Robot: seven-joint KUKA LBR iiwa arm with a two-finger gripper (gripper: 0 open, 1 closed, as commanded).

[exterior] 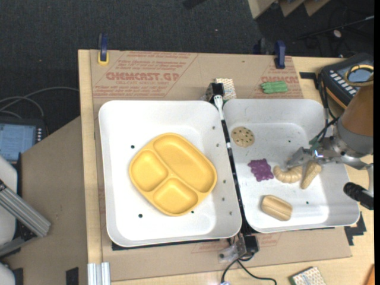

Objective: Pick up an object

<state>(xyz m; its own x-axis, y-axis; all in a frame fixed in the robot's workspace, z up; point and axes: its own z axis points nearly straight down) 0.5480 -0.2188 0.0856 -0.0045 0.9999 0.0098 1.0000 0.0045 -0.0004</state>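
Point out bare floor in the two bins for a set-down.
Right bin: free strip along the far wall, behind the cookie. Crowded near the gripper, croissant, grapes, bread roll. Left bin: yellow tray leaves only margins.

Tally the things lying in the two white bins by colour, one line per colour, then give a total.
Yellow: 1, the divided plate in the left bin.
Purple: 1, the grape bunch in the right bin.
Tan or beige: 4, the cookie, the bread roll, the croissant and the pale stick-shaped piece beside it.
Total: 6.
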